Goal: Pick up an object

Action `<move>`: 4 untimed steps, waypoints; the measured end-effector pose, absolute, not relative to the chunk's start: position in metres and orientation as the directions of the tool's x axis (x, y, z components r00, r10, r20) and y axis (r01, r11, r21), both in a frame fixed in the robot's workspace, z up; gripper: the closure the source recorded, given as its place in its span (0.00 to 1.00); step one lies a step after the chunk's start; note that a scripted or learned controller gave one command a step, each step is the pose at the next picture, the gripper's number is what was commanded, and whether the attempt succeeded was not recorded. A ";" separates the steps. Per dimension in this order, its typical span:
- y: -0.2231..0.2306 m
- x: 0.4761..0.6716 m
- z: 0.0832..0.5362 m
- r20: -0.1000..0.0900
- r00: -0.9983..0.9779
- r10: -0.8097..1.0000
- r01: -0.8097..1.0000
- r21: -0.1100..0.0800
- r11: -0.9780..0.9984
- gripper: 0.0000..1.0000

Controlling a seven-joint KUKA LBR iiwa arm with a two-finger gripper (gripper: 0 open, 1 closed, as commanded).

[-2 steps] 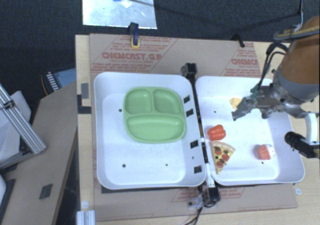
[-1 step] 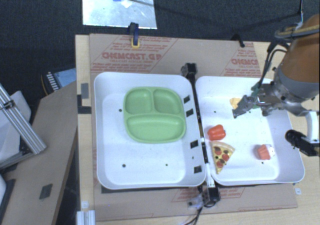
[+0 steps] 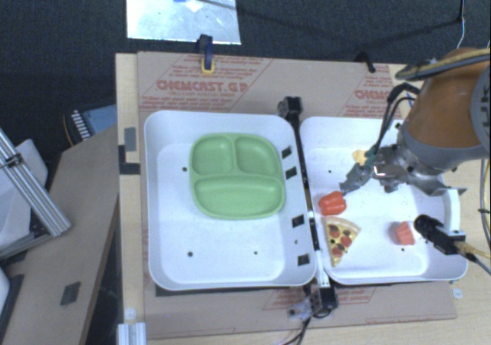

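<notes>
In the right bin (image 3: 383, 267) lie a red toy pepper (image 3: 331, 202), a pizza slice (image 3: 340, 238), an orange-red block (image 3: 402, 233) and a small yellow piece (image 3: 358, 157). My gripper (image 3: 372, 181) hangs over the middle of this bin, just right of and above the pepper. Its dark fingers (image 3: 354, 179) are spread open over bare bin floor, with nothing between them. The left fingertip ends close to the pepper's upper right side. The yellow piece sits just behind the gripper, partly hidden by it.
The left bin (image 3: 169, 259) holds a green divided plate (image 3: 236, 176). A black divider with clips (image 3: 301, 182) runs between the bins. A black fitting (image 3: 434, 233) sits at the right bin's right rim near the orange-red block.
</notes>
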State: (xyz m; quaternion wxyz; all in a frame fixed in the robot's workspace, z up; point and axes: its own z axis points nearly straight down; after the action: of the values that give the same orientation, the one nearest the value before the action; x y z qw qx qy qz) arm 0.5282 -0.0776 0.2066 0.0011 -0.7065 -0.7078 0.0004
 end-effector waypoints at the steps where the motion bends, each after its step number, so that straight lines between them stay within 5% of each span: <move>1: -0.086 0.530 0.148 0.000 -0.001 1.000 1.000 -0.003 0.001 0.00; 2: -0.084 0.530 0.086 0.001 -0.001 1.000 1.000 -0.002 0.001 0.00; 3: -0.085 0.531 0.099 0.000 -0.001 1.000 1.000 0.002 0.001 1.00; 4: -0.083 0.535 0.141 0.000 -0.004 1.000 1.000 0.003 0.004 1.00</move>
State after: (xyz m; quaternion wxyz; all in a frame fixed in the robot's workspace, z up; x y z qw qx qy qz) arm 0.5346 -0.0831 0.1414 -0.0010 -0.7058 -0.7084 -0.0009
